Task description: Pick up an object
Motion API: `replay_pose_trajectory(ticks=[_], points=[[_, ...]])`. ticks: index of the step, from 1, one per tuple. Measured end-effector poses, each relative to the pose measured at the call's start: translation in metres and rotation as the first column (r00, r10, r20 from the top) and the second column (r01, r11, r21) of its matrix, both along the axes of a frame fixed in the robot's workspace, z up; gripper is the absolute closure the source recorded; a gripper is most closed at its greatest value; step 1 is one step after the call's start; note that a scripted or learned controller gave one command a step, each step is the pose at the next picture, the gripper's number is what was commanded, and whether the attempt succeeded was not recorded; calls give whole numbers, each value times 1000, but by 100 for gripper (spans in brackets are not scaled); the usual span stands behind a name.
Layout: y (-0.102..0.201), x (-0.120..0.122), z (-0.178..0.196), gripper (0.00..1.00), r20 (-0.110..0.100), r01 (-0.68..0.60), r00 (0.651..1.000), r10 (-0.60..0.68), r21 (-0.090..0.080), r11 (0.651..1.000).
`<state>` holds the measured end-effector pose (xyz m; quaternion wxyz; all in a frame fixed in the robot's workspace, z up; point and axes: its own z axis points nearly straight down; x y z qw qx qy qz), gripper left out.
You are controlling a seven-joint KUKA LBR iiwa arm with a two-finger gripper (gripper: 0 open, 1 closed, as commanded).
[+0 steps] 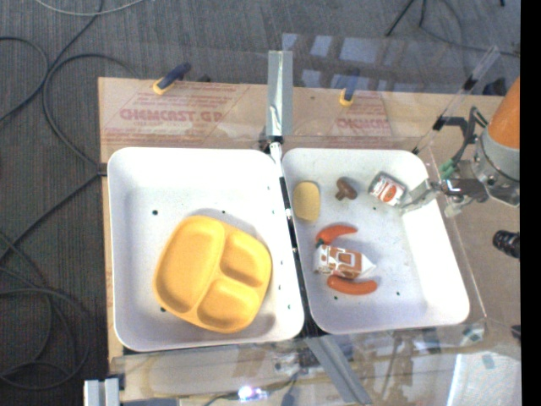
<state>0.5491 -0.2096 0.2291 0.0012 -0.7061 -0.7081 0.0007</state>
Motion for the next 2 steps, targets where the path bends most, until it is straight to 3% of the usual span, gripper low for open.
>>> replay_pose_trajectory(ticks=[1, 2], points=[[6, 50, -85, 0, -1, -63, 998, 63, -1, 998], [7, 109, -140, 0, 10, -108, 994, 108, -3, 994]])
